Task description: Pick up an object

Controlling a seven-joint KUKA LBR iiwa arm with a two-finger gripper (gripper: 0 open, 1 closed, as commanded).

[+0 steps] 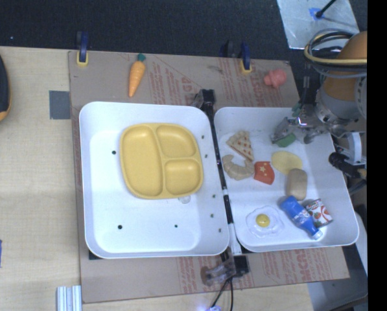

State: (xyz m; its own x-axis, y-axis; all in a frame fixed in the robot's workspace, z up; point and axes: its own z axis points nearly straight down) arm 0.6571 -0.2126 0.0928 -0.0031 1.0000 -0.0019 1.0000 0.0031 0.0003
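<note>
You had the gripper (286,133) low at the right bin's (345,193) far edge, grip state unclear, probably positioned for reaching the yellow piece (286,161) nearby.

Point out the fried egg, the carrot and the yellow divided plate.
fried egg (263,221), camera view, on its yolk.
carrot (135,76), camera view, mid orange body.
yellow divided plate (139,159), camera view, floor of its large compartment.

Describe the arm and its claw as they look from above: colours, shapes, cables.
The arm is a rounded, bulky body, grey with an orange band above the wrist. Black and yellow cables loop over its top. Below it, a slim dark stem leads down to the claw, a small metal assembly, silver and dark grey, with greenish tips. No markings can be read on it.
</note>
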